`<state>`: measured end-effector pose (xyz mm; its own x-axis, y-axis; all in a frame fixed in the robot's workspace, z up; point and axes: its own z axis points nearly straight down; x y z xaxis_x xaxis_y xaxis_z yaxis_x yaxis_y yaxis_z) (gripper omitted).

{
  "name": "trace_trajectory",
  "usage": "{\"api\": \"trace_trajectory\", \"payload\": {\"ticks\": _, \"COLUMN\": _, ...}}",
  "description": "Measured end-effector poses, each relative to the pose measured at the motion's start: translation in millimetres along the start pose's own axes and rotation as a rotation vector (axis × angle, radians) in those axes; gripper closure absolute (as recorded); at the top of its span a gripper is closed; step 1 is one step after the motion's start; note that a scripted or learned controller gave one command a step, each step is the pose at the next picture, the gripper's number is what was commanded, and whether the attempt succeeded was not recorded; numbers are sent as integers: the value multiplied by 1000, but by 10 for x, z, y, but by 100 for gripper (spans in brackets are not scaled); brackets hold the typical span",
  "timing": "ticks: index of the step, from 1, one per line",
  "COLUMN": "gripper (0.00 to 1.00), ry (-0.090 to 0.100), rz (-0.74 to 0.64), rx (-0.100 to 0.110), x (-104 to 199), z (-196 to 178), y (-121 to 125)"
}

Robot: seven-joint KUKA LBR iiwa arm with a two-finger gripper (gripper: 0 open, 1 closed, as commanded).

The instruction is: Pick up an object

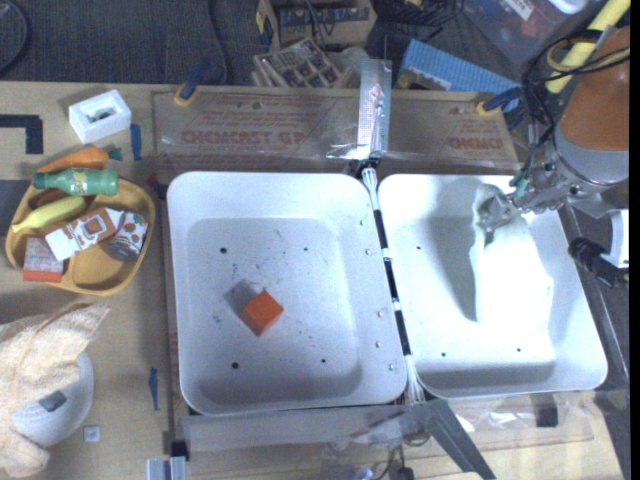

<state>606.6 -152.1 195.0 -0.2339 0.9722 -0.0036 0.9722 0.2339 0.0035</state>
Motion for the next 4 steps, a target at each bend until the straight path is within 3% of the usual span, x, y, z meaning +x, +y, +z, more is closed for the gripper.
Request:
{"api": "trace_trajectory", "payload": {"ticks": 1, "gripper": 100, "ry": 0, "rz": -145, "rx": -1, "x": 140, "z": -288, "y": 487}}
{"api": "trace_trajectory", "payload": {"ticks": 2, "gripper": 100, "ry": 2, "rz": -33, "rx": 3, "x": -206, "z": -87, "y": 400}}
{"api": "trace_trajectory", "payload": {"ticks": 3, "gripper": 0, "ry": 1, "rz": -33, "rx": 1, "x": -205, "z": -94, "y": 404}}
{"api": "trace_trajectory", "payload": {"ticks": 4, "gripper": 0, "ry": 1, "rz": -97, "rx": -1, "x": 257, "z": 997, "y": 142}}
